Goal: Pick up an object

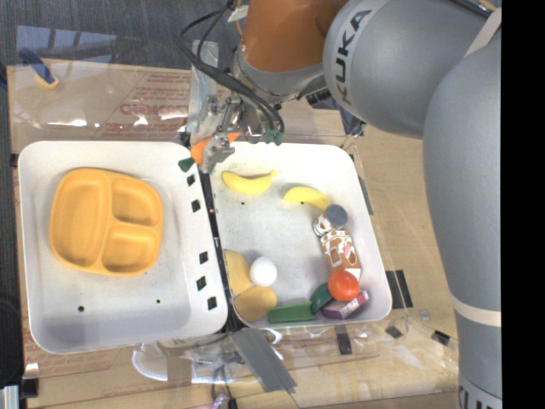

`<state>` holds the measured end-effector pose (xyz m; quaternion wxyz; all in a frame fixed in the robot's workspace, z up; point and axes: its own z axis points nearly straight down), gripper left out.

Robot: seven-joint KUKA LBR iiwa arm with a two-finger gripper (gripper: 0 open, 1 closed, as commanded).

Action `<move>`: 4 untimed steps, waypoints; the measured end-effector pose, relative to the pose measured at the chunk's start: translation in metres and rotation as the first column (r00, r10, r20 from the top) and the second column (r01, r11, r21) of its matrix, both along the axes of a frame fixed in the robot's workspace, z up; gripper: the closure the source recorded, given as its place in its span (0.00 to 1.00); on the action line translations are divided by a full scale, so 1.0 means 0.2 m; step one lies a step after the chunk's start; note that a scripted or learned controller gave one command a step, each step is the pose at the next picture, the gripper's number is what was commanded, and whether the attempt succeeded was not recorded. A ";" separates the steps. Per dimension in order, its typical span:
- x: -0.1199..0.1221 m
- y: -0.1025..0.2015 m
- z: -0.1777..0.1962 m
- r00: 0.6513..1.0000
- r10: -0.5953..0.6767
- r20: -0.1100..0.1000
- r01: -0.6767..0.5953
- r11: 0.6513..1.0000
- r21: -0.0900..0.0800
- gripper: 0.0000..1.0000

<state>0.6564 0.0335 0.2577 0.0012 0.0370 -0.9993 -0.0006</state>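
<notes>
1. We see two white bins (111, 322) of smooth, matt plastic.
2. The yellow divided tray (106, 221) at left looks like smooth, slightly glossy plastic.
3. The arm's grey shell (409, 66) at upper right is smooth with a soft sheen.
4. The table (111, 100) shows clear, shiny plastic film.

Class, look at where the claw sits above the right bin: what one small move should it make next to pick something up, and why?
Probably shift slightly right and descend onto the nearest banana. The claw sits at the right bin's upper left corner, by the divider, and that banana lies alone just beside it, clear of the second banana and the clutter along the far wall.
</notes>
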 end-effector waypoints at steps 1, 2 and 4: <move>0.01 0.00 0.06 1.000 0.002 0.007 -0.002 1.000 0.000 1.00; -0.06 -0.16 0.23 0.972 -0.234 0.008 0.234 0.972 -0.001 1.00; -0.25 -0.23 0.20 1.000 -0.008 0.005 0.008 1.000 -0.001 1.00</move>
